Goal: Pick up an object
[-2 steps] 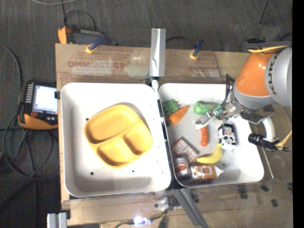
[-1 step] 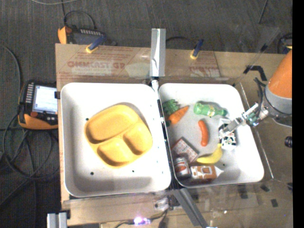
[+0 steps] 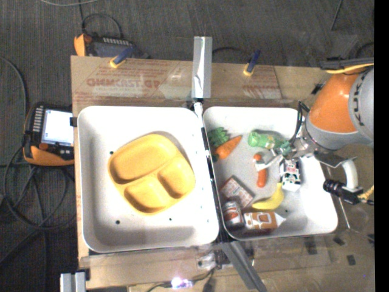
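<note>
Your gripper (image 3: 290,174) sits low in the right bin (image 3: 316,221), just above the banana (image 3: 271,201) and beside the small carrot (image 3: 262,177). With things crowded so close, it may nudge a neighbour or close on nothing.

Arm (image 3: 343,111) cut off at right edge, gripper (image 3: 290,166) tips too small & cluttered to read, labels on packets (image 3: 236,190) blurred, can (image 3: 231,213) partly hidden by bin wall (image 3: 214,181), banana (image 3: 272,201) half behind carton (image 3: 262,221), carrot (image 3: 227,146) greens a smudge.
</note>
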Motion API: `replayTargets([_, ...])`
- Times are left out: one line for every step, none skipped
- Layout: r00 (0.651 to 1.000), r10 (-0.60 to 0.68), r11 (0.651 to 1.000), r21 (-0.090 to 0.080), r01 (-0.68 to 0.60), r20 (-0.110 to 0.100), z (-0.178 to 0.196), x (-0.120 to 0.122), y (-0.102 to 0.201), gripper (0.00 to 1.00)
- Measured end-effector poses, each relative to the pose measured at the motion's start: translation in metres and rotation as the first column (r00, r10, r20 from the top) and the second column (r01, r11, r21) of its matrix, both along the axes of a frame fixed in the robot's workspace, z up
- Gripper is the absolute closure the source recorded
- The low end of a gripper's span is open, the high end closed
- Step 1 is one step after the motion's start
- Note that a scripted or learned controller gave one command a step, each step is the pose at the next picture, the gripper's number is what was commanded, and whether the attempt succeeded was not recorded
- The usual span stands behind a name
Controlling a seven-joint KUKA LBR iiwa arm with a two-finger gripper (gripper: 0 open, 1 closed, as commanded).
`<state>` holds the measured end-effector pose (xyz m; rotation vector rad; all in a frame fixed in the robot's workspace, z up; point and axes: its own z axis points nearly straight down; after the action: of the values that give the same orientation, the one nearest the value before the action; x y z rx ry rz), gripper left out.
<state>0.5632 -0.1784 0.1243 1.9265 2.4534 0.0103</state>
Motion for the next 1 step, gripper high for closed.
replayTargets([0.995, -0.077, 0.997, -0.011, 0.078, 0.056, -0.0116, -0.0169, -0.0001, 0.0])
